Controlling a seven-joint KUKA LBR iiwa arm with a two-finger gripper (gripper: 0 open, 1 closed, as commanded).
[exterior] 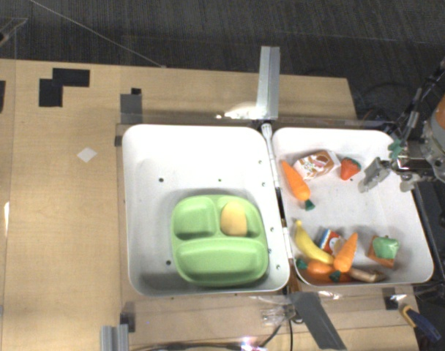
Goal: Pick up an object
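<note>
Two shallow white bins sit side by side: the left bin (146, 196) holds a green divided plastic tray (208, 258) with a yellow lemon-shaped toy (235, 218) in its upper right compartment. The right bin (369, 210) holds an orange toy carrot (296, 180), a yellow toy banana (310, 244) and other toys. At its right edge, the grey two-finger gripper (389, 175) hangs spread, holding nothing.

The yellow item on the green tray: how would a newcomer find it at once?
Look in the left white bin, where a green divided tray sits. In its upper right compartment lies the yellow lemon-like item. It is the sole thing on the tray; all other toy food lies in the right bin.
</note>
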